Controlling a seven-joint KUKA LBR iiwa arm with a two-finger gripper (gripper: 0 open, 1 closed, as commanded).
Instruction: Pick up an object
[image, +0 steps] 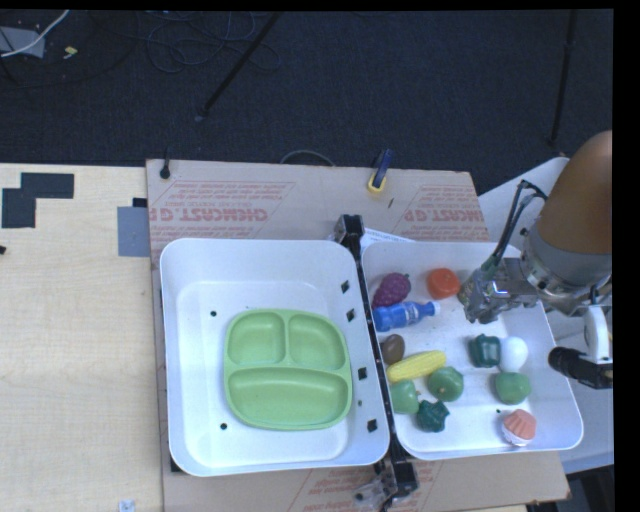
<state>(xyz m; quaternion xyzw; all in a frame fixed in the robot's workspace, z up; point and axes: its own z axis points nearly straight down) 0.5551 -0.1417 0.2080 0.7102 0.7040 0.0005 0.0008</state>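
The gripper (480, 300) is hung low over the right bin (560, 425), near the orange toy (443, 283), so a pick seems intended. Whether it is spread or pressed together cannot be told; the tray (288, 368) is kept apart in the left bin (190, 300)

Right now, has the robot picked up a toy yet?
Not yet. The pincer hangs over the right bin, close to the orange ball, and I see no toy in it. The blue bottle, corn and the others lie in that bin. Grabbing and lifting one is left.
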